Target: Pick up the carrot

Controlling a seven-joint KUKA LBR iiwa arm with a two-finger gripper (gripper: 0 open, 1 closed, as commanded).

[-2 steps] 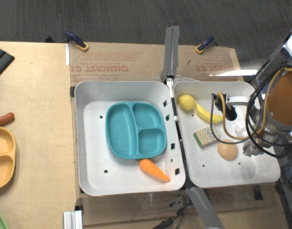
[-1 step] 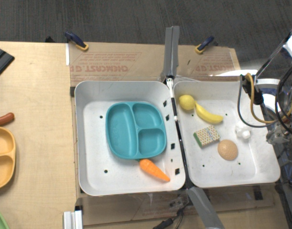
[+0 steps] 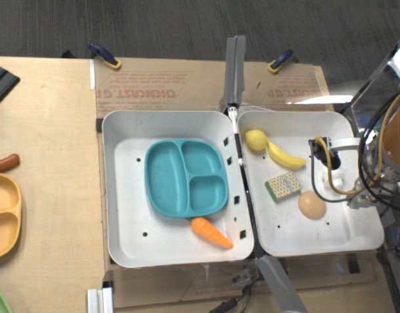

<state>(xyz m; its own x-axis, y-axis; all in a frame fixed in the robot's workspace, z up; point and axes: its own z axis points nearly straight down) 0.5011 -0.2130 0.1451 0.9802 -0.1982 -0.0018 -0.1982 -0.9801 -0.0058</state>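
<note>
Orange carrot (image 3: pixel 211 233) well clear of gripper (image 3: pixel 340 184)

Jaw state impossible to tell. Just beside jaws: tan egg (image 3: pixel 311 205), in nearer white bin (image 3: pixel 297 243). Well beyond, across the divider (image 3: pixel 242 175), in farther bin (image 3: pixel 128 194): carrot, lying just beside rim of teal plate (image 3: pixel 162 175). Best to cross over, descend from above, and close across carrot's narrow width, clear of plate.

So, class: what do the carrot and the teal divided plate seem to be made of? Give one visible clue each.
The carrot looks like toy plastic: smooth, evenly orange, no leaves. The teal divided plate is probably moulded plastic: one uniform colour, rounded compartment walls, soft sheen.
</note>
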